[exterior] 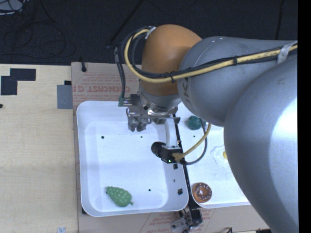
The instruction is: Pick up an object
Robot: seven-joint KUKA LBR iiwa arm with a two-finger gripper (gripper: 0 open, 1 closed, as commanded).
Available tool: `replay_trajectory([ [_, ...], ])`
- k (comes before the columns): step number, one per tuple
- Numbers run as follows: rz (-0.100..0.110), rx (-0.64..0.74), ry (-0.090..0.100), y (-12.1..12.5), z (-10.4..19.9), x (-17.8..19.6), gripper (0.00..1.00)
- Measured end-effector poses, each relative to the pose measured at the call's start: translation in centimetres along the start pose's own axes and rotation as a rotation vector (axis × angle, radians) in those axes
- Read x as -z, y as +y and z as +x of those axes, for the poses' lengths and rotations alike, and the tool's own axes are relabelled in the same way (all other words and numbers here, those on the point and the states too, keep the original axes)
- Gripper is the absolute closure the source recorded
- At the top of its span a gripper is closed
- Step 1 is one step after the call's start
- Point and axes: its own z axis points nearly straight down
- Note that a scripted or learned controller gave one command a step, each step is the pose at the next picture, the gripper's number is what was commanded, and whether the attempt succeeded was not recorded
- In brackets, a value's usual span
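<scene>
Camera view looks down at a slant on two shallow white bins set side by side on a pale wooden worktop [34, 144]. From the right of the frame the grey arm [252, 110] reaches in, its orange band [167, 52] sitting at upper centre, with a yellow cable [146, 74] looped around it. Below the band the jaws [138, 123] hang over the upper middle of the left bin [90, 130], near its back wall; whether they are open or closed I cannot tell, and nothing can be seen between them. A green bumpy object [119, 196], like a small bunch of grapes, lies on the bin floor in the lower left of that bin, close to the front rim and well apart from the jaws. In the right bin [214, 178], a teal object [195, 123] rests near the back, just beside the arm, and a brown ring-shaped object with a pale centre [201, 192], like a doughnut, lies at the front edge. A pale yellowish object [219, 154] shows against the arm's edge, partly hidden. Cardboard [97, 84] with red print lies under the bins.
</scene>
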Motion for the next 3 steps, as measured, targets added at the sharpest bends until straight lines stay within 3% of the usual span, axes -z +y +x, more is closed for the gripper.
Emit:
replay_trajectory([
  [1, 0.006, 0.001, -0.002, -5.5, 6.0, -1.5, 1.00],
  [2, -0.007, -0.007, 0.000, -5.2, 2.4, 8.4, 1.00],
  [3, 0.004, 0.001, -0.001, -10.9, 7.0, 7.5, 1.00],
])
